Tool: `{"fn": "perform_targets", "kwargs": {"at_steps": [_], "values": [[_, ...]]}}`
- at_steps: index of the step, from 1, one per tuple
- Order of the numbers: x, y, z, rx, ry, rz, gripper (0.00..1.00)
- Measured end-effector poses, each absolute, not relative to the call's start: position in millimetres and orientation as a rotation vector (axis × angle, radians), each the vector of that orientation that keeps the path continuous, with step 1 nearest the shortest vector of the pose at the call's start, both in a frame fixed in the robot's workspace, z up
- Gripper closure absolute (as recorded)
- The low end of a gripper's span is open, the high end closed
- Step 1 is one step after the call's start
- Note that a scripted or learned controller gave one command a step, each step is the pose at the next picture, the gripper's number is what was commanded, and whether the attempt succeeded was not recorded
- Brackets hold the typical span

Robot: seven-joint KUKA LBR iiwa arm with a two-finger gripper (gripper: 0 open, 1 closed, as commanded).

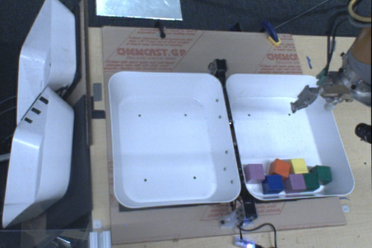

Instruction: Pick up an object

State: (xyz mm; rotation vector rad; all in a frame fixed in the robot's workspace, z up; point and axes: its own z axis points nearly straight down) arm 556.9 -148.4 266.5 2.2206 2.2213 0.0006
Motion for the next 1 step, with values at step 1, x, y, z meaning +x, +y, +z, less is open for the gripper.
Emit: {"fn": "perform_targets", "kwargs": {"at_steps": [1], "values": [[568.8, -158.6, 384.9, 2.214, 2.216, 0.010, 0.00]]}}
